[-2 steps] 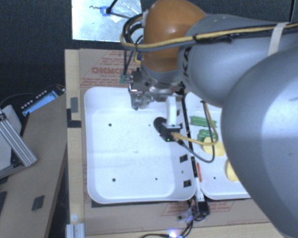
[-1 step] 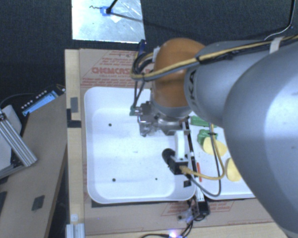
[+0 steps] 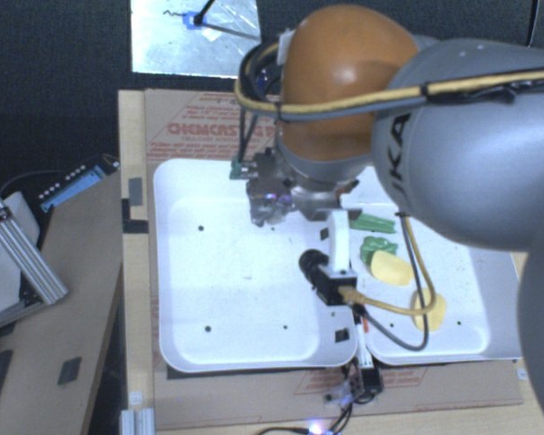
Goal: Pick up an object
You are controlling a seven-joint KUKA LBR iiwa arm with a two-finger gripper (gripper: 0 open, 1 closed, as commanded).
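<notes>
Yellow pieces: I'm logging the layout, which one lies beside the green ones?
The upper yellow piece, just below the green pieces; the lower yellow piece lies apart.

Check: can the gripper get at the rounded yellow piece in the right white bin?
Probably yes. The gripper hangs over the left white bin, and the rounded yellow piece lies uncovered, though a green lumpy piece sits beside it.

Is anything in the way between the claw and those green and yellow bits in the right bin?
Nothing loose that I can see. The gripper hangs over the left bin, the green pieces and yellow pieces lie in the right bin; only the bins' meeting rims lie between. The arm hides part of that bin.
</notes>
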